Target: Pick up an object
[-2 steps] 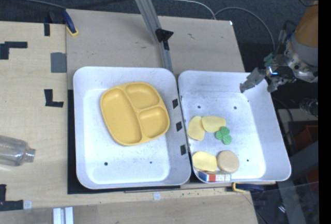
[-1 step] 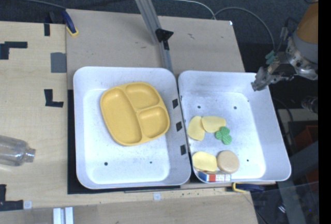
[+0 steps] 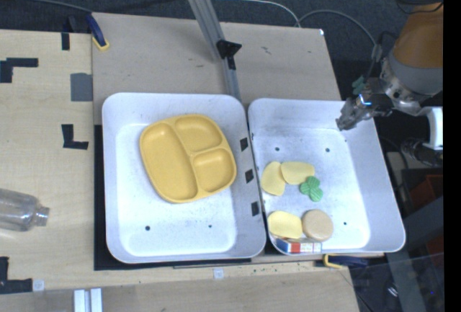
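Right bin, near edge: one yellow food piece lying long axis left-right, one tan round piece touching it. Mid-bin: two yellow pieces, one green piece. Left bin: one yellow divided plate. Gripper over right bin's far right edge; grip state cannot be told.

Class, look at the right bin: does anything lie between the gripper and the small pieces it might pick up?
Nothing visible does. The gripper sits over the right bin's far right corner, and bare bin floor lies between it and the yellow pieces.
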`<state>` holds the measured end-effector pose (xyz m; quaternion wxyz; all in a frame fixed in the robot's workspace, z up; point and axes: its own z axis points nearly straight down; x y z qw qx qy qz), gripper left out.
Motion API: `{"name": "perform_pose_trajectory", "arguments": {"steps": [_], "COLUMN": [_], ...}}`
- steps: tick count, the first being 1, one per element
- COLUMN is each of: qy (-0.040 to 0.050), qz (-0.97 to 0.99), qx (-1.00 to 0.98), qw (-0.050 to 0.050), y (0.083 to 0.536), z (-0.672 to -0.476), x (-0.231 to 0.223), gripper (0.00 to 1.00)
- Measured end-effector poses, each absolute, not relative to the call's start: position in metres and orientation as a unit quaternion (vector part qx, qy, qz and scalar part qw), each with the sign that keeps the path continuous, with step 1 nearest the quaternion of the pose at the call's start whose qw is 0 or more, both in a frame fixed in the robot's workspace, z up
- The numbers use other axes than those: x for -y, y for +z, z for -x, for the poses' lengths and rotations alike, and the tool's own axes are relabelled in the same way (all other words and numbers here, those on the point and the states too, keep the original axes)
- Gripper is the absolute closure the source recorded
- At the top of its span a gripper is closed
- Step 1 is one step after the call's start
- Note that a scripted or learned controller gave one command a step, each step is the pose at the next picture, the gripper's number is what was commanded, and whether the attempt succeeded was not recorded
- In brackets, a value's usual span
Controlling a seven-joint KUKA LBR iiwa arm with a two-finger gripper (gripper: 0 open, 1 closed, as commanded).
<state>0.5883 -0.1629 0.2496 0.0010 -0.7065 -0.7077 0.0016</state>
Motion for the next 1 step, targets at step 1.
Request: {"name": "perform_pose_trajectory", "arguments": {"steps": [1], "qy": [0.0021], "qz": [0.706], "qx": [0.708], "qw": [0.004], "y": [0.2045], "z": [-0.557], "x": [0.1162], "gripper": [1.0]}}
